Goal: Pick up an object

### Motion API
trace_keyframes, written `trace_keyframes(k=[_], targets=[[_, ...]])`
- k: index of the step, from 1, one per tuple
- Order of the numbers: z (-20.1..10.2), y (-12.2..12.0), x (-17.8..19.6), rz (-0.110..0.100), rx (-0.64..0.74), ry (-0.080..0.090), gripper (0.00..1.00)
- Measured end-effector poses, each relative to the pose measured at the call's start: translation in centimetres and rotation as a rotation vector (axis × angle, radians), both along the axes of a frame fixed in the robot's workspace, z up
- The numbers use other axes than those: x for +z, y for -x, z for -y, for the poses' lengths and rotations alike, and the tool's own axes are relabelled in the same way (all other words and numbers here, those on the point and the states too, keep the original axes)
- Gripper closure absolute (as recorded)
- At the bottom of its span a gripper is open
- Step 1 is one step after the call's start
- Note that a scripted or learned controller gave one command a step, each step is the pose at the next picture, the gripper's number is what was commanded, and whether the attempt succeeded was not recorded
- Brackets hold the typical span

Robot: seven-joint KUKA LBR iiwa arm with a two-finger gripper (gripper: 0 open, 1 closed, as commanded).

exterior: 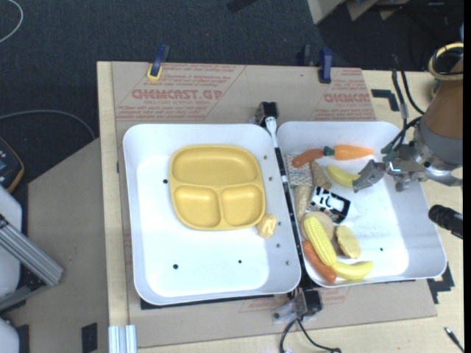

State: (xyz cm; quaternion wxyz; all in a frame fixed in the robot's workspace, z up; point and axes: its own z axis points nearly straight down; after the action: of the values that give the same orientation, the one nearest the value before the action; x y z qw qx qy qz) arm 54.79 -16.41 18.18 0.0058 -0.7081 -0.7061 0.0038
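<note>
Two white bins were set side by side on the bench. The left bin point(147, 219) held a yellow divided tray point(217, 186), with bare floor left along its lower half. In the right bin point(412, 248) the toy food was crowded against the left wall, the right half left free. The arm point(445, 123) was cut off at the frame's right edge. The gripper point(383, 173) was seen spread open, grasping nothing, just beside a small banana point(341, 175) and below a carrot point(352, 151).
</note>
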Motion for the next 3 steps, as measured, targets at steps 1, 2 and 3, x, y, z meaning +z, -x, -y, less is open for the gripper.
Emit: trace_keyframes(k=[1,2,3], targets=[[0.0,-0.3,0.7,0.014,0.003,0.003,0.00],[0.8,-0.4,-4.0,0.008,0.002,0.001,0.00],[0.9,-0.9,-7.4,0.028,0.003,0.008,0.00]])
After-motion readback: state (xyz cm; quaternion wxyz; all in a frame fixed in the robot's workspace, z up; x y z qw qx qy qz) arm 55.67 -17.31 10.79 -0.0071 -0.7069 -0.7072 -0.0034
